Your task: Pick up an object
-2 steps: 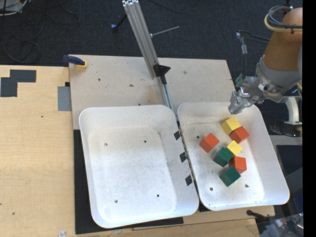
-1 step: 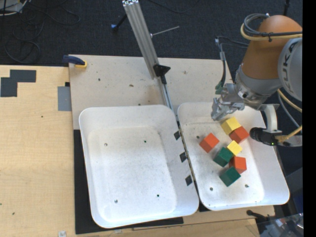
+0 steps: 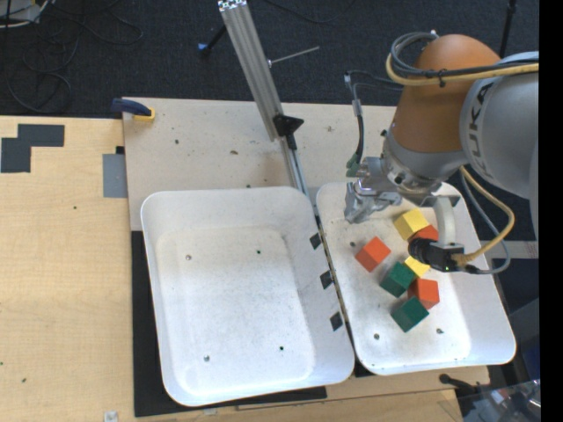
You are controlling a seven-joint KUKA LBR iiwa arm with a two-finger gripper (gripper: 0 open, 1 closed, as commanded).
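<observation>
Several small blocks lie in the right bin: an orange block, a yellow block, two green blocks, and a second orange block beside a small yellow one. My gripper hangs over the far left part of the right bin, just above and left of the orange block. Nothing shows between its metal fingers. The arm's orange band and grey wrist hide the bin's far right corner.
The left bin sits beside the right one, with black clips along the shared edge. A slanted aluminium post rises behind the bins. A blue and yellow clamp lies at the bench's far left.
</observation>
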